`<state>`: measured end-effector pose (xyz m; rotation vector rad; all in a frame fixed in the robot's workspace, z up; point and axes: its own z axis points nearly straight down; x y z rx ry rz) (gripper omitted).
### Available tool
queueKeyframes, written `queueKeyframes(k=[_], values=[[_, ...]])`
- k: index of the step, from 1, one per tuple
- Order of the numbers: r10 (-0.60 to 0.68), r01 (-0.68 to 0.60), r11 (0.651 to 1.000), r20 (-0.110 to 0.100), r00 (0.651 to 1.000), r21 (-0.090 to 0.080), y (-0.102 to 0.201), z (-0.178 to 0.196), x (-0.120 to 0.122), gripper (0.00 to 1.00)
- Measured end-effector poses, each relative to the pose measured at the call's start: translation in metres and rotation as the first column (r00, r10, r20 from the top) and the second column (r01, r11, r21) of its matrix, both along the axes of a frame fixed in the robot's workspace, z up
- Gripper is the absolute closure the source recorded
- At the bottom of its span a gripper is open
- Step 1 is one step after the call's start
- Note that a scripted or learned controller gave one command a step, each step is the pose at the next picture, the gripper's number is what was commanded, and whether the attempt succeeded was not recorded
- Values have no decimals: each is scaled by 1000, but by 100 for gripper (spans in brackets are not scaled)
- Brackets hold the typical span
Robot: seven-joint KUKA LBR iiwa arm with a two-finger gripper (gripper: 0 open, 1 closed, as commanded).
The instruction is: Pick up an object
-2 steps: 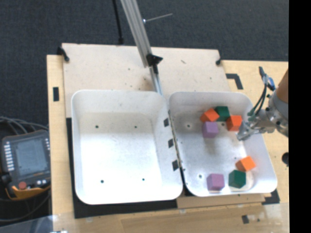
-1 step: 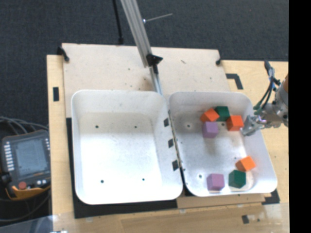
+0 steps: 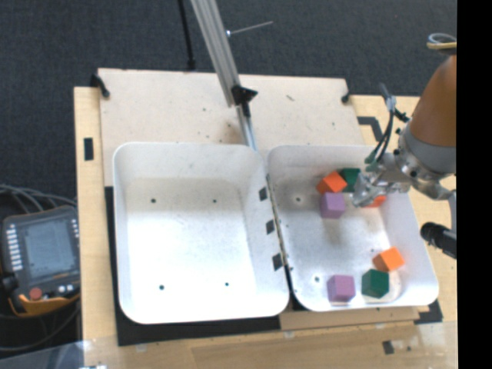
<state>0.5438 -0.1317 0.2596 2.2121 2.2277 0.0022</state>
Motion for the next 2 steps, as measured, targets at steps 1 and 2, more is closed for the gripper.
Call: queueKeyframes(k=[1, 2], values=[[1, -1, 1000, 0, 1000, 1, 54, 3, 21, 100], [0, 0, 1000, -4, 1000, 2, 108, -12, 31, 100]])
